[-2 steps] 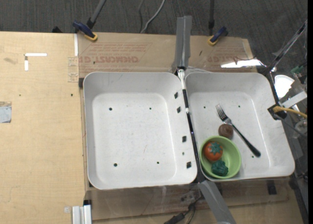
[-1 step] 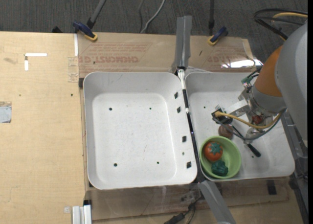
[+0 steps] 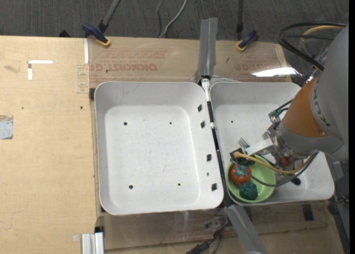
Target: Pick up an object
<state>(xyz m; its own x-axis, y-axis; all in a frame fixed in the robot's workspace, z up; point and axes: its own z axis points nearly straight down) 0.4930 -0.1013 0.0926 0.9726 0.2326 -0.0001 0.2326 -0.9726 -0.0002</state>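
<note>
My pincer hangs low in the right bin, and I cannot tell how it is set. Just beside it, toward the left bin, sits a green bowl with a red tomato and a dark green thing inside, and a white fork lies close by, a little further back. Further off, past the wall between the bins, is the left bin.

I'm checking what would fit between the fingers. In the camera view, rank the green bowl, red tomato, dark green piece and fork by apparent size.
1. Green bowl, clearly largest.
2. Red tomato.
3. Dark green piece, close to the tomato; unsure.
The fork is partly hidden by the arm, so unranked.
</note>
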